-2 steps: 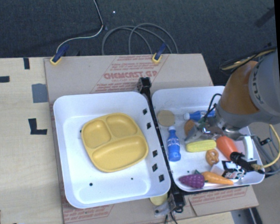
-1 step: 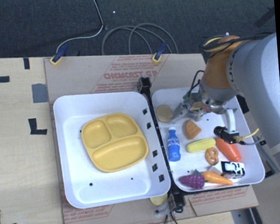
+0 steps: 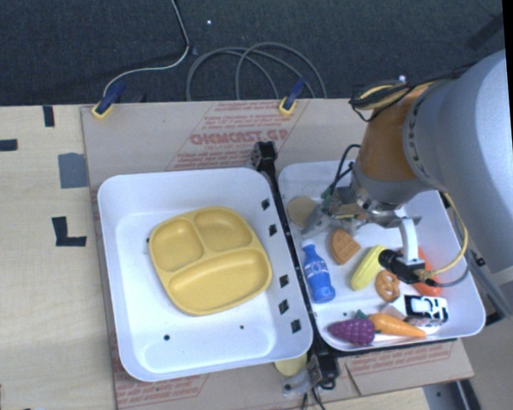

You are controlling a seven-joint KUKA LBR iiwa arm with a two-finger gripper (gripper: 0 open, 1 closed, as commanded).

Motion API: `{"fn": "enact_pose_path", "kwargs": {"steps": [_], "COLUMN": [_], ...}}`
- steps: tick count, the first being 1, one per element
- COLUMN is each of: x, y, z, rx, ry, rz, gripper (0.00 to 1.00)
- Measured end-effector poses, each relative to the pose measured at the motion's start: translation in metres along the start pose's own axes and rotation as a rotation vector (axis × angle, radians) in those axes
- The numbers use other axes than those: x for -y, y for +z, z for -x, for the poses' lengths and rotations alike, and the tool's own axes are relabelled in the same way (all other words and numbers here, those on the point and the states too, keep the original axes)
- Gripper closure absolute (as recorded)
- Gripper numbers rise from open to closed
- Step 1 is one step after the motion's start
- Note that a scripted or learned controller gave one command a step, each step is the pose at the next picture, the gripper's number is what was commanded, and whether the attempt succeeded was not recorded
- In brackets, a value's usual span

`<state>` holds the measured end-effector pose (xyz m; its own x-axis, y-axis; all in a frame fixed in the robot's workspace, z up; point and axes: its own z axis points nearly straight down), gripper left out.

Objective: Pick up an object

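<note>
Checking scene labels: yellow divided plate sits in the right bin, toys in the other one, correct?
Not quite. The camera view shows the yellow divided plate in the left bin; the toys, such as the blue bottle and the carrot, lie in the right bin.

Reaching in from the right side of the view, over the right bin's far half. Thick grey arm [image 3: 486,146] filling the upper right corner, narrowing to an orange band [image 3: 384,145] above the wrist. Wrist angled down and leftward toward the bin's far left corner. Gripper [image 3: 338,209] low at the end of the wrist, dark and cluttered with cabling, close to the bin floor. Fingers too small and shadowed to read as parted or closed. Nothing visibly between them.
</note>
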<state>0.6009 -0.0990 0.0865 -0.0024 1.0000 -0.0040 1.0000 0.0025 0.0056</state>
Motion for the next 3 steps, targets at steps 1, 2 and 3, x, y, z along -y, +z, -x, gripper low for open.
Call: {"fn": "enact_pose_path", "kwargs": {"steps": [1,2,3], "x": [0.029,0.05,0.049], "y": [-0.001,-0.001,-0.01], "z": [-0.003,-0.001,0.0], "rx": [0.0,-0.001,0.0], "ry": [0.001,0.001,0.002], "rz": [0.003,0.004,0.003], "gripper": [0.0,0.0,1.0]}}
